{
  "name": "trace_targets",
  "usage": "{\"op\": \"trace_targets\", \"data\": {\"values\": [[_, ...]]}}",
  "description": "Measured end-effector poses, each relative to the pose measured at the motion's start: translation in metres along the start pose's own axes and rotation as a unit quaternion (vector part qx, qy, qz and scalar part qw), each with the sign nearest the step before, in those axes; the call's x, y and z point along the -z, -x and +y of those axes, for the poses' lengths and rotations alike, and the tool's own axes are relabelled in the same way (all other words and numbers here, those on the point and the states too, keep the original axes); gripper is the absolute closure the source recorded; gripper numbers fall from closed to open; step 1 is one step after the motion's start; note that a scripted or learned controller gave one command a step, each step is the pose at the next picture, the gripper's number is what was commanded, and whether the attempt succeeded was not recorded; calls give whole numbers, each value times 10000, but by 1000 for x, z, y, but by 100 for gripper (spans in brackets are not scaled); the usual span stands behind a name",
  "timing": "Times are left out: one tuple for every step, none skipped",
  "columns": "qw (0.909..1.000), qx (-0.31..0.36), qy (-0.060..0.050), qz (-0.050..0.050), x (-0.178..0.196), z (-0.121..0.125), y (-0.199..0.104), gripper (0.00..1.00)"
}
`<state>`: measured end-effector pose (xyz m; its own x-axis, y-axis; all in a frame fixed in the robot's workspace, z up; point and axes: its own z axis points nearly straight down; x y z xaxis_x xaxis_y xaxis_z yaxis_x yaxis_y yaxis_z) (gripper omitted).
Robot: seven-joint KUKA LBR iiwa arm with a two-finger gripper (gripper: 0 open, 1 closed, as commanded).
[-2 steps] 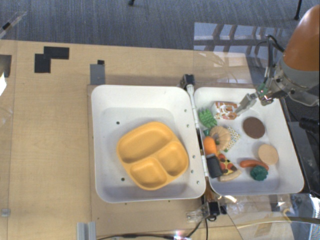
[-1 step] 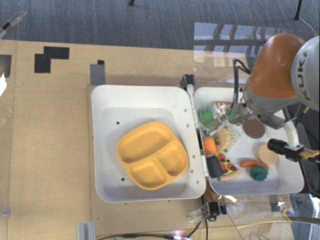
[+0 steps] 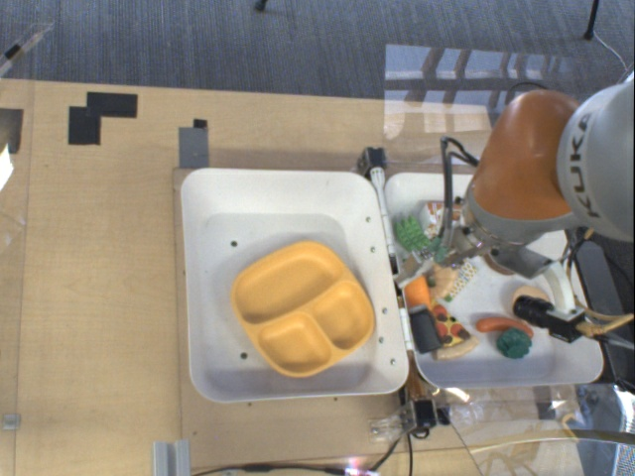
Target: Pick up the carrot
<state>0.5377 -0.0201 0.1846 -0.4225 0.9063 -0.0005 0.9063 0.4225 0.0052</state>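
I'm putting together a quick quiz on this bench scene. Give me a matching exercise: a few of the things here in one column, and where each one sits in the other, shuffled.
Things:
1. yellow divided plate
2. carrot
3. green broccoli piece
4. arm's orange band

Places:
A. right bin, by its left wall
B. above the right bin
C. left bin
D. right bin, near its front right corner

Pairs: 1-C, 2-A, 3-D, 4-B

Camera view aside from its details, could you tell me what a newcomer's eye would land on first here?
Most likely the yellow three-compartment plastic plate, lying alone in the left white shallow bin. Next, the grey arm's big orange band, looming over the right white bin, where small toy foods cluster: an orange carrot by the bin's left wall, a green broccoli piece nearer the front.
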Motion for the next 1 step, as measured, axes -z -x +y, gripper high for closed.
{"op": "trace_targets", "data": {"values": [[10000, -15, 3, -8, 1, 0, 1, 0]]}}
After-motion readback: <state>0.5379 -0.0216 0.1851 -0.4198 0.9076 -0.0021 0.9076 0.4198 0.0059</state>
